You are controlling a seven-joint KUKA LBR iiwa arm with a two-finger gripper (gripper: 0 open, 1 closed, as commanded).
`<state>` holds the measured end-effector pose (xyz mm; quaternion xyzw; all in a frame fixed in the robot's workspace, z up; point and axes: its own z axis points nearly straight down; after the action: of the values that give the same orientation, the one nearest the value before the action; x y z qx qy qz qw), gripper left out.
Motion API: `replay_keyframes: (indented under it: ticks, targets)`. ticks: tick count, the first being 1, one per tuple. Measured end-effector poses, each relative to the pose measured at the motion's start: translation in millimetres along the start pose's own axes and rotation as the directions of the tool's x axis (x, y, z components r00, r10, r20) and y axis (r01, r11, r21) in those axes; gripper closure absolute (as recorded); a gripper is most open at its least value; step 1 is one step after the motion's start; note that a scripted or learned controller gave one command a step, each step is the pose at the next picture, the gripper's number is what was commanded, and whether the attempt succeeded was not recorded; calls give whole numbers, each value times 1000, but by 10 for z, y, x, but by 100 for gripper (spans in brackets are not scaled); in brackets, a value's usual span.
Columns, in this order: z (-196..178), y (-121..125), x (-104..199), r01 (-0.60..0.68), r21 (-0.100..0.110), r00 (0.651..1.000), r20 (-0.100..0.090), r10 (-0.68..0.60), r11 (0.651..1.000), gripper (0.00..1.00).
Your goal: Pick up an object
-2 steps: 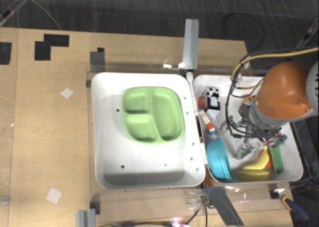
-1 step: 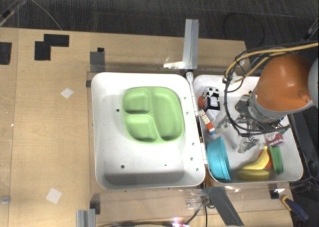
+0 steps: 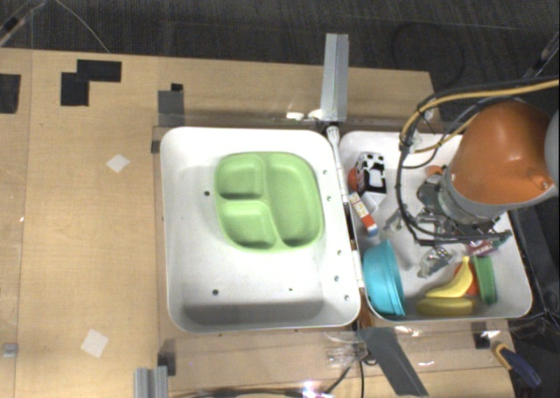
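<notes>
While the arm [image 3: 500,158] reaches in from the right, wrist pointed down over the right bin [image 3: 521,300], the gripper [image 3: 437,258] sits low among the clutter — whether anything is held, cannot tell. Banana [image 3: 448,286] lies just beside it, blue bowl [image 3: 383,279] left; green tray [image 3: 267,199] in left bin [image 3: 188,239].

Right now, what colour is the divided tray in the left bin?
Light green, seen clearly in the camera view.

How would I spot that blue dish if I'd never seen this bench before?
Find the right-hand white bin, the one under the grey and orange arm. Look to its near-left corner: the blue bowl stands tipped on edge against the bin's left wall, beside the yellow banana. It is the one turquoise, round thing there.
</notes>
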<state>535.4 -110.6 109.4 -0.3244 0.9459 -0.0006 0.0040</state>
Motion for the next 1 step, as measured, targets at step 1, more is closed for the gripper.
replay_keyframes:
  ticks: [1]
  targets:
    - [187,85,-192,333,8,943,0,-333,943,0]
